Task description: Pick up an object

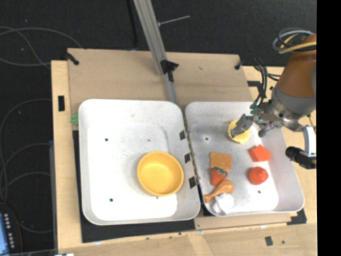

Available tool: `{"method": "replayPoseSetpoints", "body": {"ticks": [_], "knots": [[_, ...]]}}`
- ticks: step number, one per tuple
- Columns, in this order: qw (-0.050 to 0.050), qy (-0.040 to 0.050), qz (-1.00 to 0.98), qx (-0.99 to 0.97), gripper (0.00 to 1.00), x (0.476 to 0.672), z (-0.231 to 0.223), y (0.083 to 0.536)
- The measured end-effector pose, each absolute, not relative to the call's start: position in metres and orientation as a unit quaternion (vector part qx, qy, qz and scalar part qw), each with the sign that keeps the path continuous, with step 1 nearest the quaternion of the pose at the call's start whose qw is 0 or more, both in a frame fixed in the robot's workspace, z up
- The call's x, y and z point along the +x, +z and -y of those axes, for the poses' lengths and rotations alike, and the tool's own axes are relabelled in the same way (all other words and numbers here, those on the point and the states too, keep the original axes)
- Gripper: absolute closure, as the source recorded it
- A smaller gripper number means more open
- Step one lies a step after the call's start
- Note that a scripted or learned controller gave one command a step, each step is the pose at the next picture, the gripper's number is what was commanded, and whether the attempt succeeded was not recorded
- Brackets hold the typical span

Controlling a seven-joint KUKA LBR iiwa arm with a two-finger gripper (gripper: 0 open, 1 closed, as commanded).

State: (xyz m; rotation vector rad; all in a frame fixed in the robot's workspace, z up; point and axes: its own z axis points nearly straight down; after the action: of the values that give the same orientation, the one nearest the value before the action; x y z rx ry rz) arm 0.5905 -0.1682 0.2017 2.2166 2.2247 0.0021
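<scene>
Two shallow white plastic bins sit side by side on the tan bench. The left bin (pixel 106 137) carries one round yellow bowl (pixel 160 173), standing upright near its front right corner. The right bin (pixel 213 121) carries seven small things: a pale yellow rounded piece (pixel 240 134) toward its back edge; an orange-red block (pixel 260 153) and a red rounded piece (pixel 258 175) near its right edge; a flat tan square like a cracker (pixel 220 160) near the middle, with a small red and green piece (pixel 217 175) touching its front edge; and a tan drumstick-shaped piece (pixel 221 189) beside a white lump (pixel 224 202) in the front left corner.

The two-finger gripper (pixel 249 122) hangs over the back part of the right bin, right at the pale yellow rounded piece, one dark finger (pixel 242 124) lying against its top. How wide the pincer stands, or whether it grips the piece, I cannot tell.
</scene>
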Motion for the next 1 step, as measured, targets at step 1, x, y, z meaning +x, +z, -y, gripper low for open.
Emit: {"method": "replayPoseSetpoints", "body": {"ticks": [1], "knots": [[0.0,0.0008,-0.708,0.706,0.0,0.5905,0.1681,0.2017]]}}
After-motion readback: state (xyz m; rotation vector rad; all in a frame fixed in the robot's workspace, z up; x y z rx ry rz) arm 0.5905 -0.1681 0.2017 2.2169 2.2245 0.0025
